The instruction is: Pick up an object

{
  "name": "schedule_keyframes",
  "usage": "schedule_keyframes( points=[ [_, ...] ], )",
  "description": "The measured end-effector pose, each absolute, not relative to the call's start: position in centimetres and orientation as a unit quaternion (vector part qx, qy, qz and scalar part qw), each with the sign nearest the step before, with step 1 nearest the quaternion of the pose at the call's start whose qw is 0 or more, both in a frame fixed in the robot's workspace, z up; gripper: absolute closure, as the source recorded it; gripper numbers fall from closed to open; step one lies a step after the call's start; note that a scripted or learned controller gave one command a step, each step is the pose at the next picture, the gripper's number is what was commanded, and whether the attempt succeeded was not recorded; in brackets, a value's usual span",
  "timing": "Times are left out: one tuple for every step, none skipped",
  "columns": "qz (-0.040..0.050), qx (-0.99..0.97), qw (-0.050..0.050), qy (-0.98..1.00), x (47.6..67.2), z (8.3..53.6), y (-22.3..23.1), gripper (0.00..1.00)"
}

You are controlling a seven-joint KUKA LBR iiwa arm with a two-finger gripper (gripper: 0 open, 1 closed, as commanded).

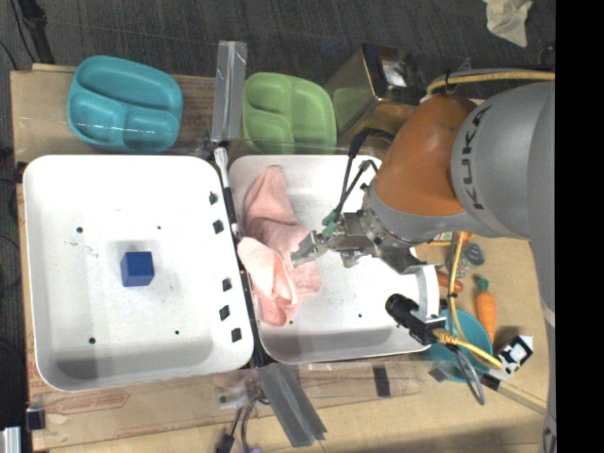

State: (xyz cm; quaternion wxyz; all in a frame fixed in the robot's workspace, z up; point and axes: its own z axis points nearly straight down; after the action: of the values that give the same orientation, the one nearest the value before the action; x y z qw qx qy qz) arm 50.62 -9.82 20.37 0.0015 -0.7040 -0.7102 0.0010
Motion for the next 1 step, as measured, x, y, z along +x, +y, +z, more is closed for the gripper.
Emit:
schedule_keyframes(
  points=[
    [-0.0013, -0.682, -0.002, -0.732, 52.50, 9.33, -13.60, 0.00]
  ],
)
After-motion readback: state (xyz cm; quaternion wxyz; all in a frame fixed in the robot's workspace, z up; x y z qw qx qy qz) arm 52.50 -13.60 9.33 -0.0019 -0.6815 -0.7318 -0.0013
